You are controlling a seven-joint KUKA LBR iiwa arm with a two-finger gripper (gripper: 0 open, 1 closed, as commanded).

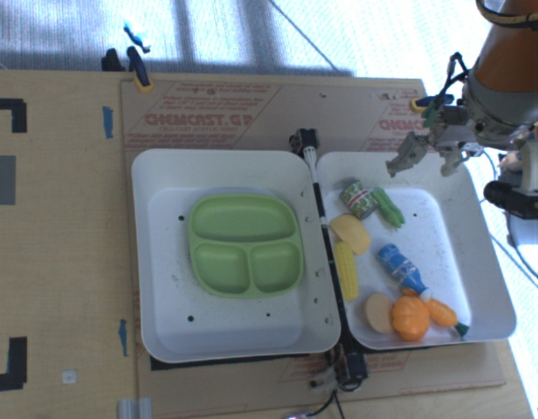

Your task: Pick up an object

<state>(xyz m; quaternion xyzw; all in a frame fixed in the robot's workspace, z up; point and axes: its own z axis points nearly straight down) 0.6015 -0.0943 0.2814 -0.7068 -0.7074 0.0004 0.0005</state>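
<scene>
Fingers: the two fingers (406, 157) of the gripper (426, 158) stand spread apart, nothing between them and nothing touched; one points toward the view's left, the other sits nearer the wrist.
Gripper: it hangs over the far rim of the right bin (479, 260), above and beyond the toys.
Arm: the grey arm (506, 103) with its orange band enters from the view's right, wrist bent down toward the bin.
Step in hand: judged from the spread fingers and the height, this is the approach; no grasp has been made.
Task's things: all lie in the right bin. Nearest the gripper are a small green can (358, 198) and, just beside it, a green pea pod (389, 206). Further toward the camera lie a pale yellow piece (350, 233), a corn cob (346, 270), a blue bottle (402, 269), a tan round piece (378, 312), an orange fruit (410, 318) and a carrot (445, 315).
Next move: likely a drop toward the can or pod, fingers straddling one item without catching its neighbour.
Left bin: the left bin (155, 260) carries a green divided plate (245, 243).
</scene>
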